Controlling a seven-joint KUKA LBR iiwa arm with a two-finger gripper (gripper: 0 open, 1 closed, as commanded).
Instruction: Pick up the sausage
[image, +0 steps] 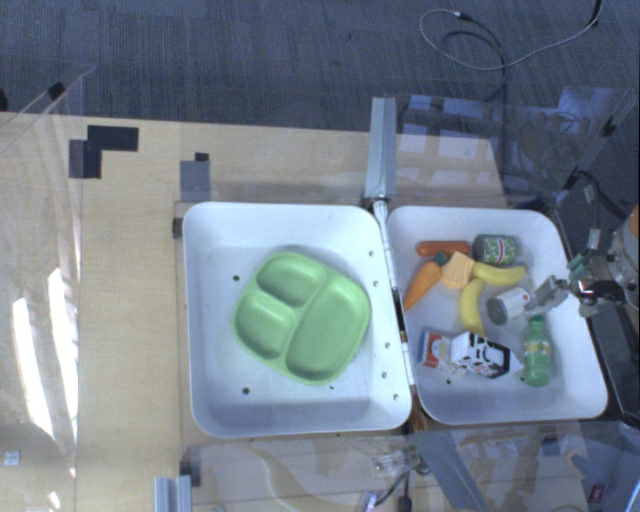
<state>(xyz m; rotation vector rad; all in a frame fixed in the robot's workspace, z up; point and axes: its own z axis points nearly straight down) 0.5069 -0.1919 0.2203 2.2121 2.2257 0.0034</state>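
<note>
The sausage (442, 248) lies near the far rim of the right bin (580, 405), left of the dark can (495, 248) and just beyond the carrot (421, 283) and cheese wedge (458, 269). A banana (483, 288) curves beside them, a silver can (508, 304) lies to its right, and a green bottle (537, 352) and milk carton (465, 353) occupy the near half. Bare floor remains along this bin's near edge. The tool (560, 290) sits at the right rim, beside the silver can; its opening cannot be determined. The left bin (210, 400) carries a green divided plate (302, 316), with open margin on all sides.
</note>
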